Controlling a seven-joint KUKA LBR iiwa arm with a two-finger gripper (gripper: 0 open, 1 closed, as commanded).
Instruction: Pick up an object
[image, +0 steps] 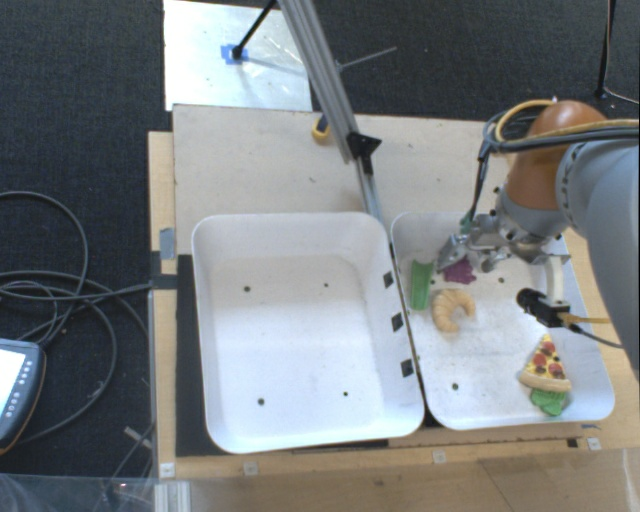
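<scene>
Down in the right bin (590, 395) hangs the claw (462, 252), near the bin's far side. It sits right over a small purple thing (460, 270). I cannot tell if the claw is wide or shut, or if it has hold of the purple thing.

Just beside it lies a green block (421, 284). Its long side runs from the far side of the bin to the near side, close to the wall between the two bins. Next to that is a tan croissant (453, 308), curled like a moon with its tips pointing down and to the right. A pizza slice (545, 365) lies well apart, in the near right corner. Its tip points to the far side, and its crust rests on a green thing (548, 402).

The left bin (300, 320) is white with a few dark dots. Both bins sit on a light brown bench (250, 160). Black cables (60, 290) curl on the dark floor (80, 100) on the left, by a screen (15, 385). A grey pole (330, 85) leans over the bench.
</scene>
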